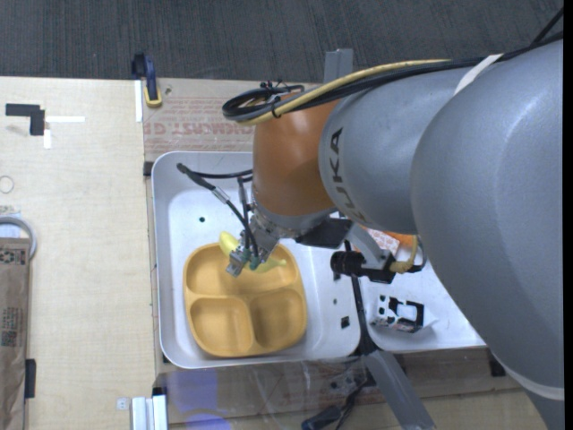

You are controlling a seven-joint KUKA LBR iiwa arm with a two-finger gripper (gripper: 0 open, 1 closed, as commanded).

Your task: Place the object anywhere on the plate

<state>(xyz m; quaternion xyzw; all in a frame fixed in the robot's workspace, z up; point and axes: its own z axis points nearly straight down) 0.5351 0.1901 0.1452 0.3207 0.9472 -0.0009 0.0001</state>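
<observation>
A yellow-orange plate [235,316] with three compartments lies in the left white bin [170,240]. My gripper [245,262] hangs over the plate's far compartment, by its upper rim. A small yellow object [229,241] with a green part shows right at the fingertips, over the plate's far edge. The fingers hide most of it, so I cannot tell whether it is gripped or lying there.
The big grey arm with its orange band [291,164] covers most of the right bin. A white and black item [398,313] lies in the right bin, and an orange-white thing [394,243] shows beside the arm. Cables [260,101] loop above.
</observation>
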